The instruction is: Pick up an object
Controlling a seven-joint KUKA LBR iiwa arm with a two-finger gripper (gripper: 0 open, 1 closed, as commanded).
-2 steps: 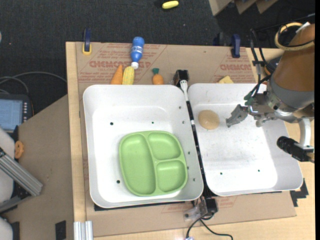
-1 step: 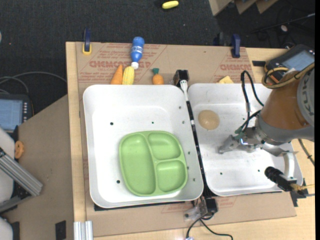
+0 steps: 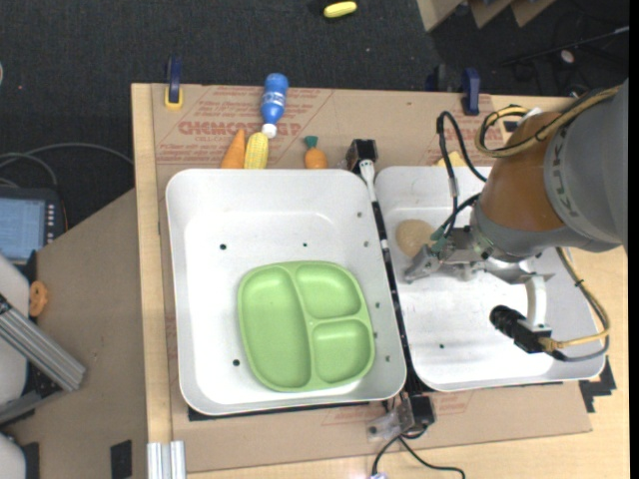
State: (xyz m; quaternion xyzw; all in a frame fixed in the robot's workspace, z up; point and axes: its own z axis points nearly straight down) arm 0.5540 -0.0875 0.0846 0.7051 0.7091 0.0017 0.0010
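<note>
Potato-like beige lump (image 3: 412, 235) sat in the right bin (image 3: 479, 357), near its back left corner and close to the wall beside the left bin (image 3: 200, 228). The gripper (image 3: 424, 260) hung low just in front of the lump. I could not tell if the fingers were wide or narrow. They might slide off the round lump or push it into the wall. A green plate (image 3: 303, 323) lay in the left bin.
</note>
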